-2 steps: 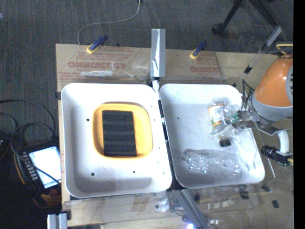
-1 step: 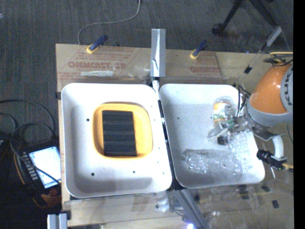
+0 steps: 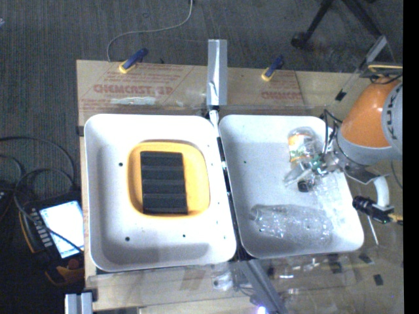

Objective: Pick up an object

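My gripper (image 3: 308,172) low over right bin (image 3: 262,142), right-centre of frame; jaw state impossible to tell, tip lost in clutter. Small clear container with yellowish contents (image 3: 301,142) just above-left of tip, touching or nearly. Clear plastic bottle (image 3: 291,220) lying on side along bin's lower part, apart from tip. Left bin (image 3: 105,175), left-centre, holds yellow tray (image 3: 136,175) with black ridged block (image 3: 163,182) inside.

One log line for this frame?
arm: over right bin | pincer: near small bottle | clear bottle: lying flat | left bin: yellow tray
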`<state>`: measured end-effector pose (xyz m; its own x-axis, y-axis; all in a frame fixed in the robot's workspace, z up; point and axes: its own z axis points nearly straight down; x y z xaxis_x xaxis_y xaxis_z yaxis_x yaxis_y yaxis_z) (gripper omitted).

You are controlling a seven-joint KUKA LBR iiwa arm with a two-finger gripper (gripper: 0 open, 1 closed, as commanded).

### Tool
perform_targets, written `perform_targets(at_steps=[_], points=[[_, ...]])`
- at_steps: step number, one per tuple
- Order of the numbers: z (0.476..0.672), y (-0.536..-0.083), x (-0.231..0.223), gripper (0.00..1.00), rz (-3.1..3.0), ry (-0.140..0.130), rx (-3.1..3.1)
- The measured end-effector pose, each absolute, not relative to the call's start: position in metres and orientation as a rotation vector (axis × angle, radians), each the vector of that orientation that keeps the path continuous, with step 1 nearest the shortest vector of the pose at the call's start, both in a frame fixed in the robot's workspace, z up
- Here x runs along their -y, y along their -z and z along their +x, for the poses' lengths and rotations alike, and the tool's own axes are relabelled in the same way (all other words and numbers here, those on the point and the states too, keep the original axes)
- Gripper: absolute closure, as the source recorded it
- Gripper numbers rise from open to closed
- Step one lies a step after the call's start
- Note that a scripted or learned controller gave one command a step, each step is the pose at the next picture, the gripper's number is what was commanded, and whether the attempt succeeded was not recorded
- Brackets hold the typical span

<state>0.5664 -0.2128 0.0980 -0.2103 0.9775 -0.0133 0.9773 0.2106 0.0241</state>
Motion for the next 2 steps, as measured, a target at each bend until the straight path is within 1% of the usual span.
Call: perform_targets(at_steps=[1, 2], points=[[0.567, -0.107, 0.212, 1.0, 1.957, -0.019, -2.423], [0.637, -0.178, 0.165, 1.0, 2.04, 0.003, -2.386]])
